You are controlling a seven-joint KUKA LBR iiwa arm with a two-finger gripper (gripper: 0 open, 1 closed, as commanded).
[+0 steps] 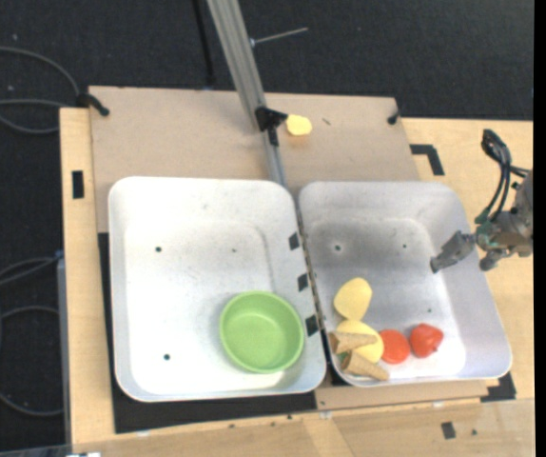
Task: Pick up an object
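Gripper (473,248) sits at right edge of right bin (397,208), above its rim; whether jaws are wide or narrow cannot be told, nothing visible between them. Right bin holds yellow potato (353,298), two red tomatoes (426,339) and (395,347), and tan bread pieces (359,346), all clustered at its near left corner, well apart from gripper. Left bin (178,217) holds green bowl (262,330). Small yellow piece (299,125) lies on worktop (349,141) behind bins, beside metal post (240,55).
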